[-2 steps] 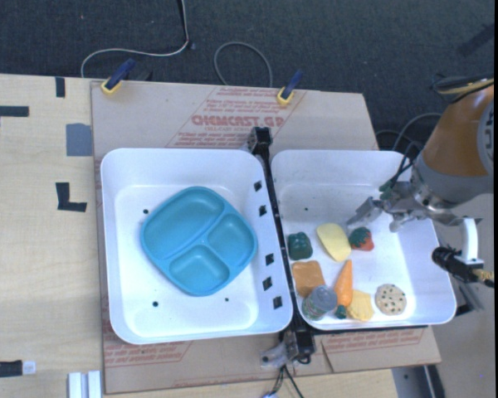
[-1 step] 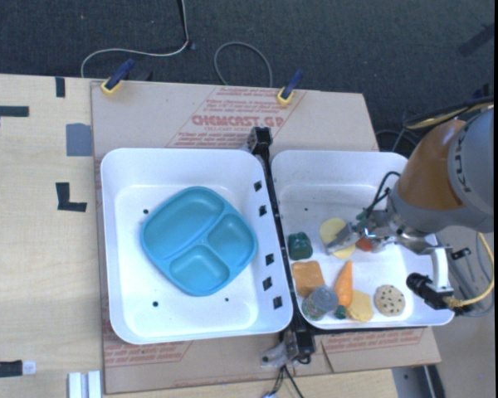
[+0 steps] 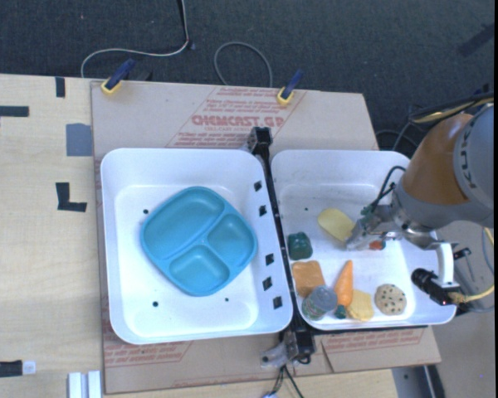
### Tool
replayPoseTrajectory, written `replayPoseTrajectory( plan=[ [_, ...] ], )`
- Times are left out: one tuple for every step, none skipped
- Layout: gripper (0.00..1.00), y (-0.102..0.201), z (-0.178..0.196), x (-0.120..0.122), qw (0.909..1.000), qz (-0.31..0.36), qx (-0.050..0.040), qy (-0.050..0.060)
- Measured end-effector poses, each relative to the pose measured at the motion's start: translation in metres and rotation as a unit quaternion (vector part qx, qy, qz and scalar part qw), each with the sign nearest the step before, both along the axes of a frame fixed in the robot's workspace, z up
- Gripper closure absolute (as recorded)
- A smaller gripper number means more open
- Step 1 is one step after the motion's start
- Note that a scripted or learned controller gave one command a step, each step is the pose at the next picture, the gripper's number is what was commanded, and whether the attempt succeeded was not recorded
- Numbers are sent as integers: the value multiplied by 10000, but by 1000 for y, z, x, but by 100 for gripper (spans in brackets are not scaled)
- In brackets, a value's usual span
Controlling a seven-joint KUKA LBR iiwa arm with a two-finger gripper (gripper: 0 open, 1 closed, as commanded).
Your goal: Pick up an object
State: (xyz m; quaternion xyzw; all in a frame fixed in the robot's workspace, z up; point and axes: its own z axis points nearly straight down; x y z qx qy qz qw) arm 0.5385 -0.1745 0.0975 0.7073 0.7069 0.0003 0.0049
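The right bin holds a pale yellow block, a dark green piece, an orange square, an orange carrot, a grey-blue lump, a small yellow piece and a round cookie. My gripper reaches in from the right and sits low in this bin, just right of the pale yellow block and above the carrot. Whether it touches the block is unclear. Nothing shows between its tips.
The left bin holds a blue divided plate. A black divider strip runs between the bins. Cables and two clamps lie behind the cardboard. The arm's grey and orange body covers the right bin's right edge.
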Motion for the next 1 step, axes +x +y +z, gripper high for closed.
replayPoseTrajectory(
  plan=[
    [0,0,-1,0,10000,-1,4,6]
  ],
)
